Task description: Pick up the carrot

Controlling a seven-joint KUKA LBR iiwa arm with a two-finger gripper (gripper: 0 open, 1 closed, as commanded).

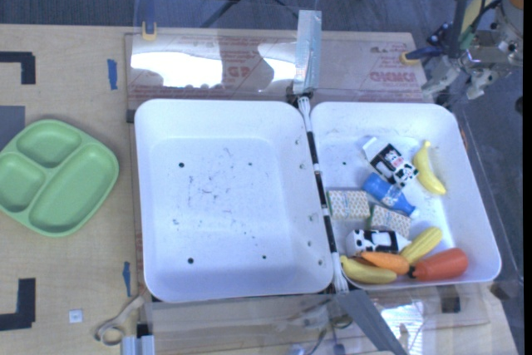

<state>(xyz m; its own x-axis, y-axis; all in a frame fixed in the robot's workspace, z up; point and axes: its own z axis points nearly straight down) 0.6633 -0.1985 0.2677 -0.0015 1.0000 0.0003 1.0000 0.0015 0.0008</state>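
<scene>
The small orange carrot (386,261) lies near the front edge of the right shallow white bin (474,179), resting against a yellow banana (368,271) beneath it and just beside a larger orange-red vegetable-shaped toy (440,263). A black-and-white cow figure (373,241) sits just behind the carrot, with a second yellow banana (421,244) between the cow and the orange-red toy. Further back lie two speckled sponge blocks (348,203), a blue-and-white packet (388,194) and a third banana (429,169). The left white bin (166,129) adjoins it. The tool (470,79) hangs beyond the right bin's far right corner, well apart from the carrot; it looks small and blurred there, so whether it is open or closed cannot be told. A green divided plate (55,175) rests on the wooden surface (66,54) to the left.
</scene>
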